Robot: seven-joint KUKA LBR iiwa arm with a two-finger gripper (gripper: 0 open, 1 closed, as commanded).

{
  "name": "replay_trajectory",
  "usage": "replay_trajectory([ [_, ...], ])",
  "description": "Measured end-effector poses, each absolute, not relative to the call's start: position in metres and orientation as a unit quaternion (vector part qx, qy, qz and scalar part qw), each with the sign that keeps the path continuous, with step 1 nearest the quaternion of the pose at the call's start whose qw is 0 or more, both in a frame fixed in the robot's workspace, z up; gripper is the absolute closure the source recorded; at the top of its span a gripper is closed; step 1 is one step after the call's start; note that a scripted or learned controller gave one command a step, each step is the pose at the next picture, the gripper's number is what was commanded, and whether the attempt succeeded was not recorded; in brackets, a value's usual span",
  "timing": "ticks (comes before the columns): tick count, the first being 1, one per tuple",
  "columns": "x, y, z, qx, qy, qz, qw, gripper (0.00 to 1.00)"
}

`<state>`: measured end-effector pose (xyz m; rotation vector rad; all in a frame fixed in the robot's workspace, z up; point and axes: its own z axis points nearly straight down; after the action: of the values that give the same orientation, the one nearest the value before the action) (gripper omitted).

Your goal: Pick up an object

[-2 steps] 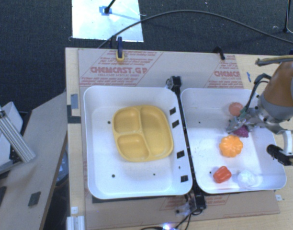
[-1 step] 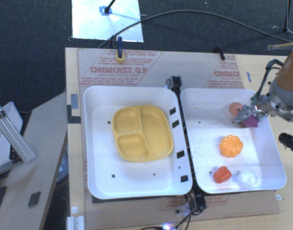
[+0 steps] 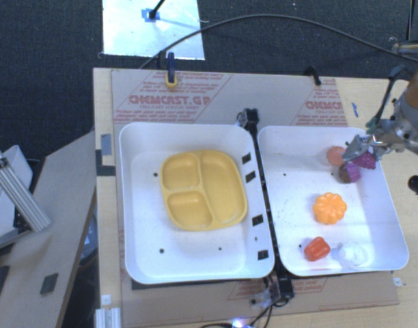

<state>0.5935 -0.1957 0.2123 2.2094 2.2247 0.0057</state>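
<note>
Grapes [image 3: 356,167] lie in the right bin's [image 3: 393,238] far corner, with the gripper [image 3: 365,146] directly over them. You cannot tell its grip. The peach [image 3: 335,156] beside them could crowd it and spoil your pick.

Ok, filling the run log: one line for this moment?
gripper: over right white bin, at purple lumpy toy | grasp: unclear | yellow divided plastic tray: left bin
</note>
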Motion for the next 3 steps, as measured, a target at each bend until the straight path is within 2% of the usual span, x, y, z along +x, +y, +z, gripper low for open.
replay_trajectory([
  [1, 0.595, -0.196, 0.264, 0.705, 0.709, 0.0017, 0.003, 1.0],
  [2, 0.614, -0.152, 0.26, 0.704, 0.71, 0.0011, 0.002, 1.0],
  [3, 0.618, -0.108, 0.256, 0.704, 0.71, 0.001, 0.0, 1.0],
])
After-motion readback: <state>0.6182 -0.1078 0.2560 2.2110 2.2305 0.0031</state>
